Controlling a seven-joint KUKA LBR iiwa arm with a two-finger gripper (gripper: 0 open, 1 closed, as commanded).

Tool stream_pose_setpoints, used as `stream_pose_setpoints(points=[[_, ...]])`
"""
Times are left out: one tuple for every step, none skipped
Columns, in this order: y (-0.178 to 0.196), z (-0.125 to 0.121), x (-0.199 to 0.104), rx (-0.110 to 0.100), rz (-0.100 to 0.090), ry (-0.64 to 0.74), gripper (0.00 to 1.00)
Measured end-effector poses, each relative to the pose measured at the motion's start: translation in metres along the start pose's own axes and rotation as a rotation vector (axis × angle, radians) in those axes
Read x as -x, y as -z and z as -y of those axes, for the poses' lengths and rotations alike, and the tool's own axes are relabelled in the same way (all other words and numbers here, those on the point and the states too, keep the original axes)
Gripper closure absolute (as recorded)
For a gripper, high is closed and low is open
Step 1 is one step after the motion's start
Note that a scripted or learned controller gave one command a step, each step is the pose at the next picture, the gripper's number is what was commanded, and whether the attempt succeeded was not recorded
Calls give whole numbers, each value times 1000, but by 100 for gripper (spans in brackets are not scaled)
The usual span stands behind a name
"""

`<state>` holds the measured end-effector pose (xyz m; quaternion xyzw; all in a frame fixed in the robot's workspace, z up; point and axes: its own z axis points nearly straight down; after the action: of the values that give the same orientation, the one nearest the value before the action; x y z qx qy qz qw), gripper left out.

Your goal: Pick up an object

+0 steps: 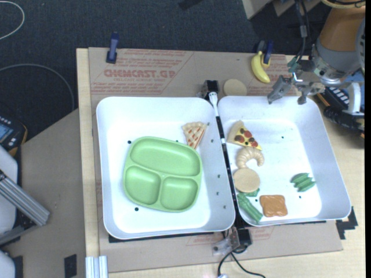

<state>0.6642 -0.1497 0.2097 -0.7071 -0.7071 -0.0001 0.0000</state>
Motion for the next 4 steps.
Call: stream_pose_setpoints(points=[[11,-1,0,4,1,1,100],[162,88,-57,19,0,5,100],[126,111,-134,-4,-4,8,100],[44,162,-198,-12,-2,6,100]])
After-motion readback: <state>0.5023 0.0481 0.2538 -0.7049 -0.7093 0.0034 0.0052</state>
